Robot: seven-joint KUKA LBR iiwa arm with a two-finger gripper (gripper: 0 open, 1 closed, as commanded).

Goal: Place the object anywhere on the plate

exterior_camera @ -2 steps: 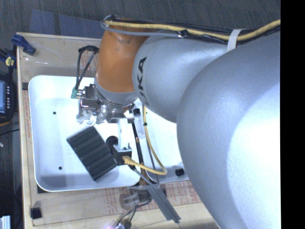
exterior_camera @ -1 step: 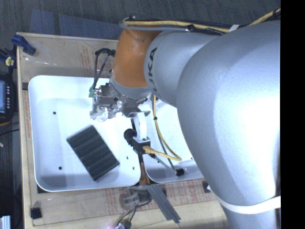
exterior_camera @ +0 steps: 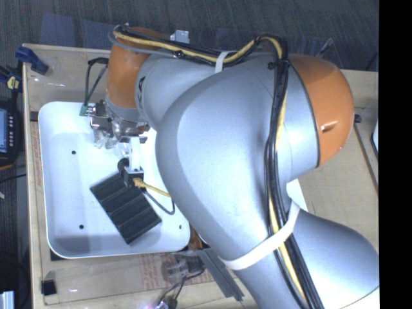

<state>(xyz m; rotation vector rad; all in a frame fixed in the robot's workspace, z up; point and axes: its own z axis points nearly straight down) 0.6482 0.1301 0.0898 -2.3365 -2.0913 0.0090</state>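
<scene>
My gripper (exterior_camera: 105, 136) hangs over the upper left part of the left white bin (exterior_camera: 61, 192), close to its back wall. Pale, translucent parts at its tip blur into the white floor, and I cannot make out anything held there. The grey arm with its orange band (exterior_camera: 122, 76) reaches in from the right. Its bulk covers the right half of this bin and everything beyond it.
The white floor of the left bin shows bare along its left side and front, with a few small dark dots on it. Wooden bench (exterior_camera: 96, 275) surrounds the bin. Blue clamps (exterior_camera: 31, 60) sit at the bench's far left corner.
</scene>
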